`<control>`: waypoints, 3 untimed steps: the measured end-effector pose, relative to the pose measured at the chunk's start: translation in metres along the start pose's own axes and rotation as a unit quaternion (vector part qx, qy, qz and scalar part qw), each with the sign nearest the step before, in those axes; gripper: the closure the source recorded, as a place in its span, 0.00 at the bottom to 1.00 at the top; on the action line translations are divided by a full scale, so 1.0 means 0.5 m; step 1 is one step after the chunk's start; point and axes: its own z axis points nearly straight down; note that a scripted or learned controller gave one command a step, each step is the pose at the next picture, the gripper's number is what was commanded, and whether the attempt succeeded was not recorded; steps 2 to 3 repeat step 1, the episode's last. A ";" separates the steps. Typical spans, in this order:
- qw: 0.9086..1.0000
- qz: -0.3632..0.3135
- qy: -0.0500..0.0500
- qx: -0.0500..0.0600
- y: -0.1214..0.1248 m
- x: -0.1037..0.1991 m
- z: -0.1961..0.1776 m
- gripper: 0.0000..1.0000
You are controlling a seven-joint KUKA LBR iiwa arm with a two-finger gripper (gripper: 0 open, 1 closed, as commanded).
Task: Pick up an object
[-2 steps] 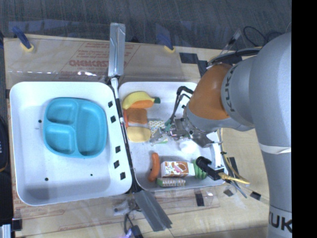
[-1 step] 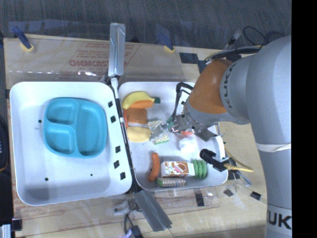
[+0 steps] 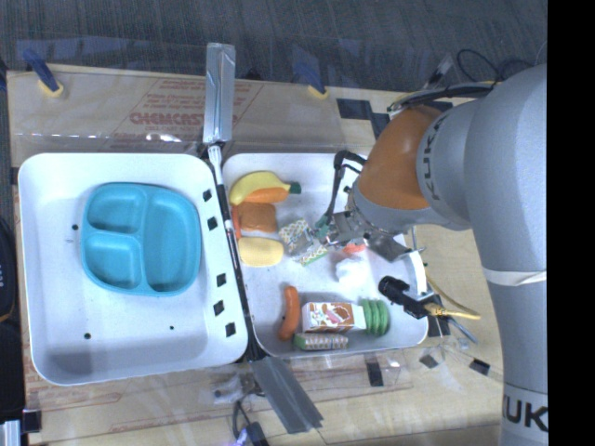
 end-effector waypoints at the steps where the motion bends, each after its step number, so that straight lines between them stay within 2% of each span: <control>1: 0.994 0.112 0.001 0.000 0.204 0.110 -0.181 1.00; 3: 0.994 0.112 0.001 0.000 0.204 0.110 -0.181 1.00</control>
